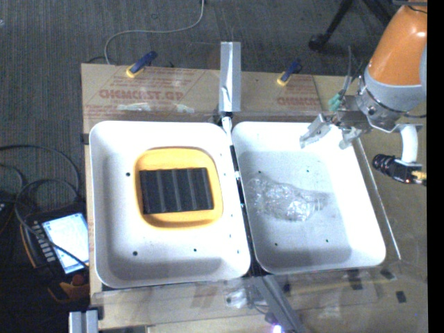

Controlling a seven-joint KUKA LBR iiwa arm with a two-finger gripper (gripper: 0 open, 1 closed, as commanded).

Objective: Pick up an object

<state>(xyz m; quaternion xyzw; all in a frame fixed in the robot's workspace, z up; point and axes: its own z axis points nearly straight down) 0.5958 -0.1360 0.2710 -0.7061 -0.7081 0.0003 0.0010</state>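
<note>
Over the right bin's (361,186) far right corner, the pincer (327,135) hangs spread wide, gripping nothing (crumpled clear plastic (284,200) lies mid-bin).

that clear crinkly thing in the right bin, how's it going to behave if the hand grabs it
The clear plastic wrap looks thin and crumpled, so it is probably floppy and very light. Its glossy film may slip from the hand, and it lies flat, leaving little to pinch.

The arm reaches in from the right, its end effector (327,135) empty with fingers spread apart.
</note>
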